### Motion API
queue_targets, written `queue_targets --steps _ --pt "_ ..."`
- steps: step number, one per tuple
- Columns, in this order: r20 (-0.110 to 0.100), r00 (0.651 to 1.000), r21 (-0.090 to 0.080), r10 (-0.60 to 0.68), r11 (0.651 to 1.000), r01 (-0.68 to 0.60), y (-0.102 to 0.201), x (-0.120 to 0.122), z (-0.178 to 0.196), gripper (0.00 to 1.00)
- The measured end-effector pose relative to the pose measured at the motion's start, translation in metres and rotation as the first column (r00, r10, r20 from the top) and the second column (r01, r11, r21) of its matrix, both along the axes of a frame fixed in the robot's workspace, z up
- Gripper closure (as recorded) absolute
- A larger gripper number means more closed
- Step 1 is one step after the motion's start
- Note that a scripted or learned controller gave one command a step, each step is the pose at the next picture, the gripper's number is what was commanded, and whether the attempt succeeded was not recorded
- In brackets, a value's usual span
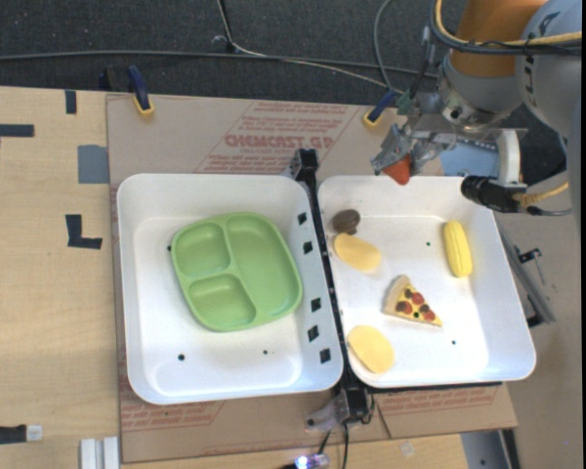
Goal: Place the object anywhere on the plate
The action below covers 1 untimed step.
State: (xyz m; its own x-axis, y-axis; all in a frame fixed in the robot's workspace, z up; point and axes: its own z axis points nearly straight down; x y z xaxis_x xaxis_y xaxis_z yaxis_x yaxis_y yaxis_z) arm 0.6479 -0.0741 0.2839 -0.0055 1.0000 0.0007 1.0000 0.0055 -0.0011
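A green plate (236, 270) with three compartments lies in the left bin (135, 291), slightly left of its middle. My gripper (400, 164) hangs above the back edge of the right bin (513, 345), near its left corner. A small red object (398, 172) shows between the fingertips, lifted off the bin floor, and the gripper is shut on it. The gripper is well to the right of the plate and further back.
In the right bin lie a small brown piece (346, 221), a yellow lump (356, 254), a corn cob (457, 248), a pizza slice (411, 303) and a yellow oval (371, 348). A black divider (313, 262) runs between the bins. Cables hang behind the arm.
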Motion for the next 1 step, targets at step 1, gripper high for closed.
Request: queue_targets --steps 1 --pt "-0.002 1.000 0.000 0.000 1.000 0.000 0.0516 -0.0097 -0.0169 1.00"
